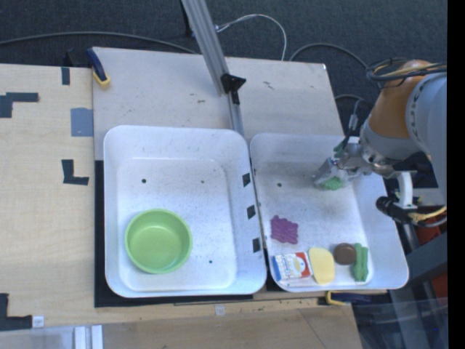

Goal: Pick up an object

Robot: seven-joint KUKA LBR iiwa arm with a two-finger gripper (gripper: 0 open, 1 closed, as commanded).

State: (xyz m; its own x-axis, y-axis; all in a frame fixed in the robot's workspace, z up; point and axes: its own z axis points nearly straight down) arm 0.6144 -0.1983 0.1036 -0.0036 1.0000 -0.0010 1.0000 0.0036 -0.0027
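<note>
Down in the right bin (pixel 378 217) my gripper (pixel 331 174) sits by the far right wall, jaws narrowly parted around a small green object (pixel 333 184) resting on the floor. Nearer lie a purple piece (pixel 284 230), a yellow item (pixel 322 265) and a green bowl (pixel 158 240) left.

- Slanted metal pole (pixel 211 38) crossing the bench (pixel 160 86)
- Blue-yellow clamp (pixel 98 67) at the bench's far-left corner
- Cables (pixel 254 22) on dark floor
</note>
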